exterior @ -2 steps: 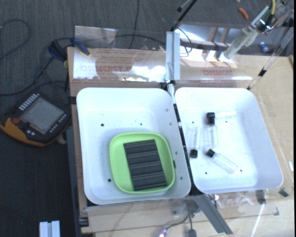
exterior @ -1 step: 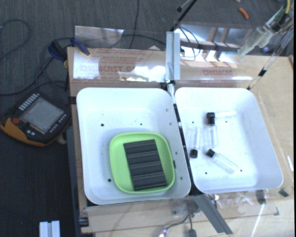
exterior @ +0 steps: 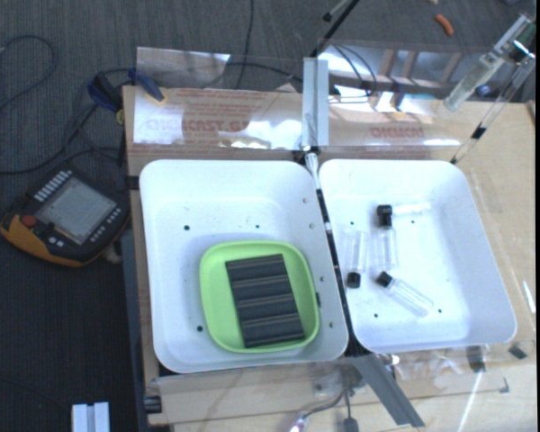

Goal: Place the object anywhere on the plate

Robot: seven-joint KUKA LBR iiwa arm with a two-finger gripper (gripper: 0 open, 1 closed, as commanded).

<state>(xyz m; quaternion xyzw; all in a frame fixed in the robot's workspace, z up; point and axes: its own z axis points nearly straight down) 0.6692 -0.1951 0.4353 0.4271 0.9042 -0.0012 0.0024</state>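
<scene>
Left bin: a shallow white plastic bin (exterior: 162, 241) fills the centre-left of the frame, standing on the counter (exterior: 513, 196).
Plate: a lime-green square plastic plate with rounded corners (exterior: 214, 309) lies in the lower half of the left bin, near its front wall.
Block: a dark grey ribbed rectangular block (exterior: 265, 299) lies flat on the green plate, covering most of its middle, with its long side running from the top to the bottom of the frame.
Right bin: a second shallow white plastic bin (exterior: 468, 268) stands just beside the first, at centre-right, their rims touching.
Vials: several clear plastic vials with black caps lie on their sides in the left half of the right bin. One (exterior: 398, 211) lies highest, with its cap to the left. Another (exterior: 403, 293) lies lower, slanting down to the right. A third black cap (exterior: 352, 280) rests near the bin's left wall, with clear tubes above it that are hard to tell apart.
Claw: whether it is released or clenched cannot be told here, so neither can the way the block or the vials lie relative to it.
Surroundings: a grey and orange handheld control pendant (exterior: 67, 216) lies on the dark floor at the left edge, with black cables around it.
</scene>
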